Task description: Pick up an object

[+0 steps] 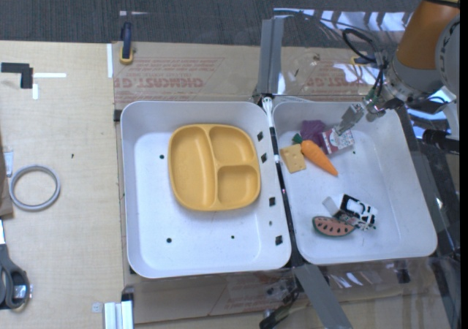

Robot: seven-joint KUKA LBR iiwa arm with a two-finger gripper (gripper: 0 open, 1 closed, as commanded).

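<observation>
Arm (pixel 428 28): enters from upper right, angled down and to the left.
Orange band: above the wrist, near the top right corner.
Gripper (pixel 345 128): lowered, pointing down-left; finger state cannot be determined.

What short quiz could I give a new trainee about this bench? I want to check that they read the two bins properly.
1. True or false: the yellow divided plate lies in the same bin as the toy carrot.
2. Which thing lies nearest the gripper? A) watermelon slice B) purple item C) roll of tape
3. Fill in: the cheese piece lies just to the ___ of the carrot in the camera view.

Key
1. False: the plate is in the left bin, the carrot in the right bin.
2. B
3. left
</observation>
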